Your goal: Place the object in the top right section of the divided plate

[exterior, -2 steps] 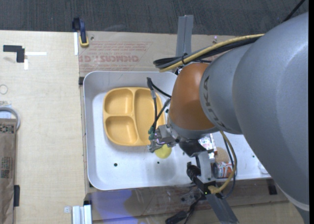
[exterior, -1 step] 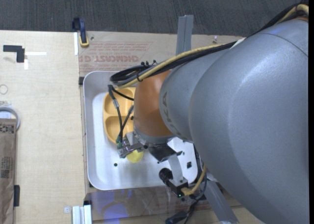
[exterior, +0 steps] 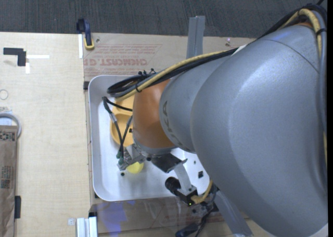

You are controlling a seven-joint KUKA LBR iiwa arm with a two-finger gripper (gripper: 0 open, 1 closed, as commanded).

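Observation:
My grey arm with its orange band (exterior: pixel 148 116) covers most of the white bin (exterior: pixel 99 142). Under the wrist, a strip of the yellow-orange divided plate (exterior: pixel 119 127) shows on the bin's left side; its sections are hidden by the arm. A small yellow object (exterior: pixel 136 167) lies on the bin floor just below the plate's edge. My gripper (exterior: pixel 125 161) reaches down right beside this object, at its left, and the wrist hides most of it. I cannot tell whether it touches the object.
Black cables (exterior: pixel 117 121) loop from the wrist over the plate. A printed cardboard sheet (exterior: pixel 125 59) lies behind the bin. A grey post (exterior: pixel 196 36) stands at the back. A brown packet (exterior: pixel 7 168) lies at the bench's left edge.

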